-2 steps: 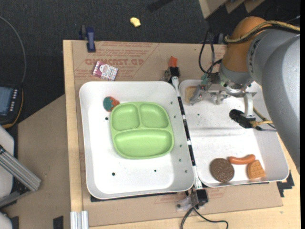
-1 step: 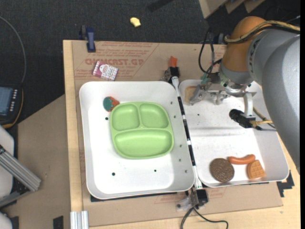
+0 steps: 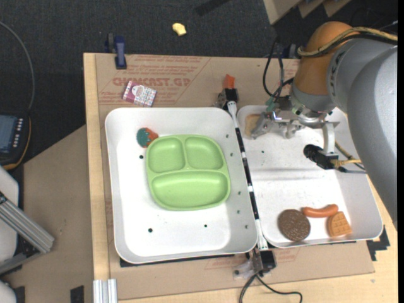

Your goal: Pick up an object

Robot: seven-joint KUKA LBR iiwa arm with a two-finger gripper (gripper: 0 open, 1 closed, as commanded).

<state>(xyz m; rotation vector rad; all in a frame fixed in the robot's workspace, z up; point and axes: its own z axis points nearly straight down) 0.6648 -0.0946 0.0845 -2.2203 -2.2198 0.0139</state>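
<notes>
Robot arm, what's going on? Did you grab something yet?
Gripper low at right bin's far corner. Nothing seen held. Cookie, sausage, waffle untouched, near corner.

a robotics lab: robot arm [image 3: 353, 62] over a cardboard-topped bench [image 3: 183, 74], cables and clamps around two bins.

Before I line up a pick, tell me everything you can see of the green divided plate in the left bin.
The green divided plate is pale green, matte, plastic-looking, a rounded rectangle with a raised rim. It has three compartments: two smaller ones along the far side, one wide one along the near side. Nothing shows in any of them. It lies flat, right side up, on the floor of the left bin, toward the far half. A small round red and green toy sits at its far left corner, close to or touching the rim.
</notes>
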